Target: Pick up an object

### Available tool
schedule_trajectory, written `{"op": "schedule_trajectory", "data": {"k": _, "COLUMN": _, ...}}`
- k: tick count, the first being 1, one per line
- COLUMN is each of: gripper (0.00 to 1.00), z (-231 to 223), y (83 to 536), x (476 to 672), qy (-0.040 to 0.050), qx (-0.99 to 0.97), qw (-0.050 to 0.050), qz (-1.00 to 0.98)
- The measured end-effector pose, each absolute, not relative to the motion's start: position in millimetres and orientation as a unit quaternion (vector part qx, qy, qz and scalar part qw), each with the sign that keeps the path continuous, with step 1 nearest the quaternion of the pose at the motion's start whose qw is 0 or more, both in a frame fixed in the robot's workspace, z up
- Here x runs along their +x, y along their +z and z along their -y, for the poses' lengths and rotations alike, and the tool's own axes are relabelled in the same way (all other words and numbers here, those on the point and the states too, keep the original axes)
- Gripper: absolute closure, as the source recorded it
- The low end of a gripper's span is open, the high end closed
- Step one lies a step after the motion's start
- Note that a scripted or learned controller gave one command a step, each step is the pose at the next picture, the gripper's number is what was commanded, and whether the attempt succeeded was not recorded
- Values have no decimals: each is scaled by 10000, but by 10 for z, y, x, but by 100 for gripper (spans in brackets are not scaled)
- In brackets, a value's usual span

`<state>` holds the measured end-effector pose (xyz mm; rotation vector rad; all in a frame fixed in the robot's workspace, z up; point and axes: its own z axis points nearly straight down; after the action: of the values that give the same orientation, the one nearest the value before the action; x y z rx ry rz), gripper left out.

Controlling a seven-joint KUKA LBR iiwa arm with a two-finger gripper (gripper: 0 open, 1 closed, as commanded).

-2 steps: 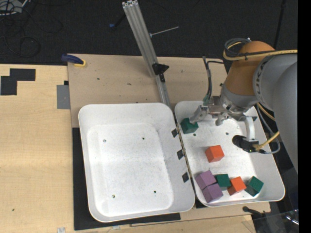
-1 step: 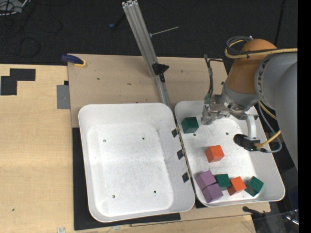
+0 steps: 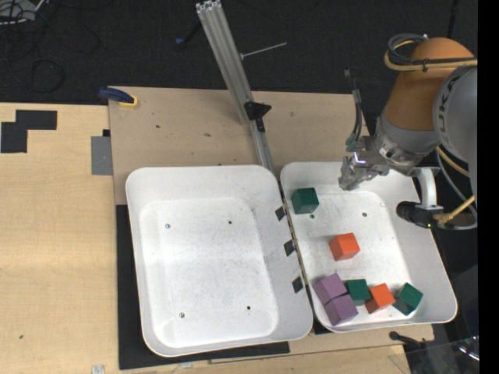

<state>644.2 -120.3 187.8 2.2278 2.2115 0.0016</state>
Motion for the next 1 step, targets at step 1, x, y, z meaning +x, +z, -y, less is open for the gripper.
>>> {"op": "schedule_trajectory", "data": {"k": 1, "gripper": 100, "z": 1217, "y": 2351, "x": 6448, "qy": 9, "qx": 7077, "qw": 14, "qz": -7065}}
